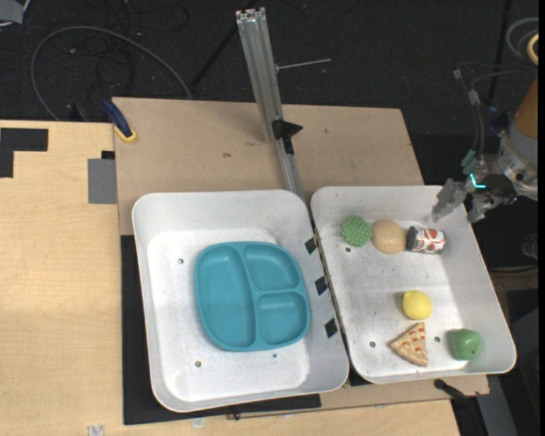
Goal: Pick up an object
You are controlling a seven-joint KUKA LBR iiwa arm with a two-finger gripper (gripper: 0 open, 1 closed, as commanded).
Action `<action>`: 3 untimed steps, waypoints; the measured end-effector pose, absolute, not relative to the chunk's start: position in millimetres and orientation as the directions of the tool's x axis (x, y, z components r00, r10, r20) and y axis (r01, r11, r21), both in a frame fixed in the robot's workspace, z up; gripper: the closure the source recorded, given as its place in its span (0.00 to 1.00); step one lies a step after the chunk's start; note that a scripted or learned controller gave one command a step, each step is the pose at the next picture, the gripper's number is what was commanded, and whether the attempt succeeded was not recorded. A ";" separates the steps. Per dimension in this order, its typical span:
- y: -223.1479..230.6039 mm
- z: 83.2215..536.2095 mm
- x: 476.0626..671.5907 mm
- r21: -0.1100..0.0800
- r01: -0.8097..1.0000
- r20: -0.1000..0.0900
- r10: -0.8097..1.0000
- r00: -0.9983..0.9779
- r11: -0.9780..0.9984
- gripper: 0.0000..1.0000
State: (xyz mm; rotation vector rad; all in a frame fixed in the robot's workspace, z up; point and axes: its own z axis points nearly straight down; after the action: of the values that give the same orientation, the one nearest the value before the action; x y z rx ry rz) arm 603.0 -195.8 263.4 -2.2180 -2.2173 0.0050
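White plastic everywhere down there: two shallow bins side by side, and the action sits at the far corner of the right bin [490,284], where the gripper [461,200] hangs just above the rim. From this angle it appears parted, with nothing between its tips, so nothing is in hand yet.

Right beside the gripper, a touch toward the bin's middle and lower, lies a small red-and-white can [428,240] on its side. Touching the can on the side away from the gripper is a tan round bun [389,236], and beyond that a green knobbly ball [355,230]. Further from the gripper, toward the near edge of the bin, sit a yellow lemon [417,304], a pizza slice [410,344] and a green apple [465,342]. Well away, across in the left bin [163,352], rests a teal divided tray [252,294].

This reads as the approach step, the pick not yet made. The can looks the likeliest target. The next move calls for dropping down and straddling it cleanly; the bun pressed against it leaves little room on that side, so the tips may need to close across the can's other axis.
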 end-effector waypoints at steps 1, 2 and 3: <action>-195.9 265.3 603.9 -0.002 1.000 0.001 1.000 0.000 0.000 0.00; -195.8 221.5 601.4 -0.007 1.000 0.001 1.000 0.000 0.000 0.00; -197.8 157.7 601.3 -0.007 1.000 0.001 1.000 0.000 0.000 0.00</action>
State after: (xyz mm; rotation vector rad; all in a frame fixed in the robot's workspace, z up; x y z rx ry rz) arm 601.3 -197.8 157.7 -2.2177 -2.2170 0.0058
